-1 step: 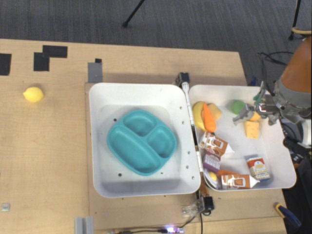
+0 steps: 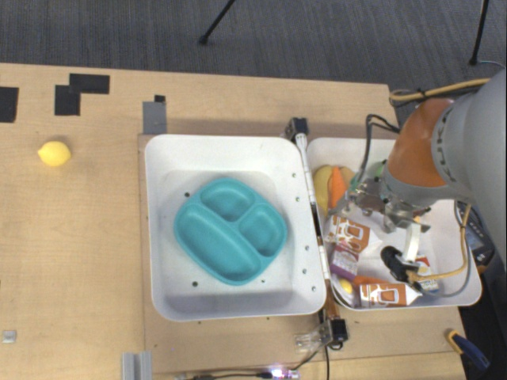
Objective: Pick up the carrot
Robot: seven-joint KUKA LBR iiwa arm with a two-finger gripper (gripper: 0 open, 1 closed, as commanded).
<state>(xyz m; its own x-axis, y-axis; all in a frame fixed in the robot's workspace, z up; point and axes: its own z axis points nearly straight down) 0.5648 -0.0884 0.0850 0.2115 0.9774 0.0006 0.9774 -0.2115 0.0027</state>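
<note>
Camera view, looking down at a slant on a pale wooden bench (image 2: 79, 236): two shallow white bins sit side by side, and the grey arm (image 2: 475, 133) reaches in from the right over the right bin (image 2: 341, 149). The orange band (image 2: 418, 145) above the wrist hangs over the far half of that bin. The gripper (image 2: 390, 210) sits low over the clutter at the bin's middle. Whether the claw is released or clenched cannot be told from this angle.

The carrot (image 2: 338, 187) lies in the right bin's far left corner, close to the wall shared with the other bin. It is just beside a yellow fruit (image 2: 321, 182) on its left, and it lies left of the gripper, near it but apart from it.

Toward the near side of the same bin, a small brown-and-white carton (image 2: 349, 236) lies just left of the gripper. A purple item (image 2: 342, 264) lies just below it, too small to make out. A second carton (image 2: 386, 294) lies flat along the near wall.

The left bin (image 2: 158, 228) holds a teal divided plate (image 2: 230, 229) with three compartments, set at an angle near the middle.

A lemon (image 2: 54, 154) rests on the bench well to the left of both bins, with flat black shapes (image 2: 79, 92) along the far edge behind it. Dark carpet (image 2: 238, 22) shows beyond the bench.
</note>
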